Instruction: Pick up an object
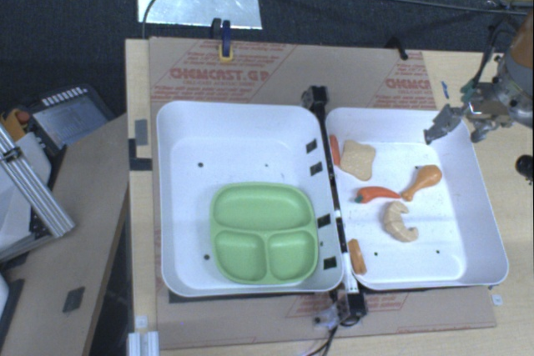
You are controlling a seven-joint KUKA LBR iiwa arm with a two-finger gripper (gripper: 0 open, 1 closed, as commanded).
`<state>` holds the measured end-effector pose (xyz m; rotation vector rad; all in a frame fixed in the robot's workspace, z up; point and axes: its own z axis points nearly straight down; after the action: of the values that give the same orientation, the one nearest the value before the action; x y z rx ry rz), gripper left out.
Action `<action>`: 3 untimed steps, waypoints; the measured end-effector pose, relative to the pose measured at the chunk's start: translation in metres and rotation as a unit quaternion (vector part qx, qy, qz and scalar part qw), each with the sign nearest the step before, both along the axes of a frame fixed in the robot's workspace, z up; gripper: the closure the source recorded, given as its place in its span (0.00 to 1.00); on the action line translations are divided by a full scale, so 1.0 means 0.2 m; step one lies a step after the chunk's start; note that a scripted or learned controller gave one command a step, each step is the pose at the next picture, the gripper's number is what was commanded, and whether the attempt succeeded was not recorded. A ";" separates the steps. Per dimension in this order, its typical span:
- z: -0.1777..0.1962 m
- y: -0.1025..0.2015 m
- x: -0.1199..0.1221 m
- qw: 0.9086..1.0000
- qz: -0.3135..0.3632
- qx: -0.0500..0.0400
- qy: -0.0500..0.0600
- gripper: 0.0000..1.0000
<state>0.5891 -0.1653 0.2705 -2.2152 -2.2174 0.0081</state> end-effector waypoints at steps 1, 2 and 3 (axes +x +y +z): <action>0.03 0.00 0.01 1.000 0.001 -0.001 -0.005 0.00; -0.19 0.02 -0.02 1.000 0.000 -0.001 -0.004 0.00; -0.46 0.04 -0.07 1.000 0.000 0.000 -0.003 0.00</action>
<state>0.5759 -0.1582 0.1775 -2.2181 -2.2211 0.0022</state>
